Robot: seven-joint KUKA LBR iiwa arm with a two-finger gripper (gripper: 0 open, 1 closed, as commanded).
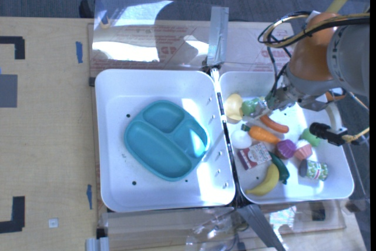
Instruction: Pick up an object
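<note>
The right bin (338,188) holds a heap of toy foods: a yellow lemon (234,106), a green piece (252,106), a red chilli (275,123), an orange carrot (262,134), a white egg (241,139), a red and white packet (254,155), a purple piece (286,148) and a banana (265,180). My gripper (274,101) is low over the bin's far part, just right of the green piece and above the chilli. The wrist and cables hide its tip.
The left bin (111,97) bears a blue divided plate (166,139). A pink cup (302,151), a small can (316,170) and a green piece (309,137) lie at the right bin's right side. A clear plastic sheet (147,38) stands behind the bins.
</note>
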